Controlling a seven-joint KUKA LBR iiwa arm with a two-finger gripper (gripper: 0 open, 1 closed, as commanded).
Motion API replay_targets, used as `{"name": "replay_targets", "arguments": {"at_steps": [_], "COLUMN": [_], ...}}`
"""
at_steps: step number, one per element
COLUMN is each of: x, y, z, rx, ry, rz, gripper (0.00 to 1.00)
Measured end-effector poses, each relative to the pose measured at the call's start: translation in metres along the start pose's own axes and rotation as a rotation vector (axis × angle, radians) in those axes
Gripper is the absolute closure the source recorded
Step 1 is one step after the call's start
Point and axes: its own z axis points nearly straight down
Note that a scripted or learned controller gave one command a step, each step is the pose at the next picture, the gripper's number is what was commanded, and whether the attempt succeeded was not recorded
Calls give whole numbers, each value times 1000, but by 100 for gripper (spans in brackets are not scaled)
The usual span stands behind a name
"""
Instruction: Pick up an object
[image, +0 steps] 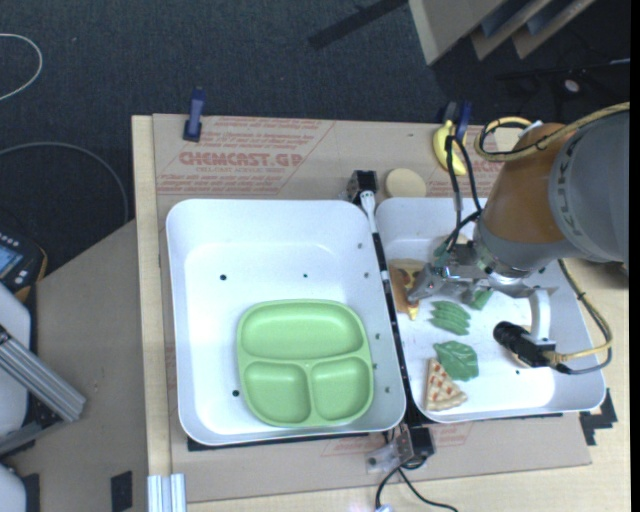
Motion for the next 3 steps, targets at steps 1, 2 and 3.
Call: {"name": "replay_targets", "arguments": {"at_steps": [1, 2, 3], "x": [42, 40, 110], "y": [-62, -62, -99], "z": [-206, -207, -193], "rx": [-34, -21, -12], "ry": [-4, -6, -2], "rz": [-5, -1, -8], "gripper": [0, 100, 100]}}
